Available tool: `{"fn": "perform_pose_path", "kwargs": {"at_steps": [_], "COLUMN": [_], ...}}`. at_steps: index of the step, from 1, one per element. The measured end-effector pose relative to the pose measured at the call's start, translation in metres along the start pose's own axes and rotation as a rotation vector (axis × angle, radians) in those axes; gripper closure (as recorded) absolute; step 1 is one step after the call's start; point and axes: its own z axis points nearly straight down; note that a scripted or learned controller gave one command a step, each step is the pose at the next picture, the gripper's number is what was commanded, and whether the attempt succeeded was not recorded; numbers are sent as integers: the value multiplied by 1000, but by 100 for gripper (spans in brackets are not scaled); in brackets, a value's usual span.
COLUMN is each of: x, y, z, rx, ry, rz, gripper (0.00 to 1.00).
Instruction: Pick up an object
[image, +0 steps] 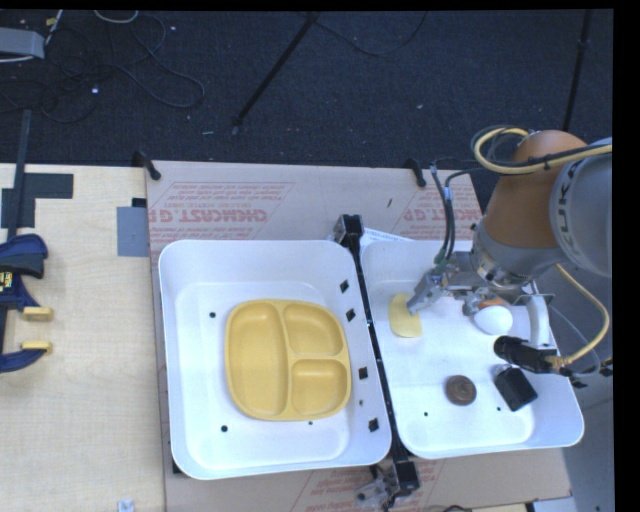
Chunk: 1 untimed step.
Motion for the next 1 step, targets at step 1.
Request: {"fn": "perform_pose_path", "kwargs": {"at_steps": [1], "x": [4], "y": [3], "z": [46], "rx": [0], "ry": [1], "rz": [1], "gripper": [0]}}
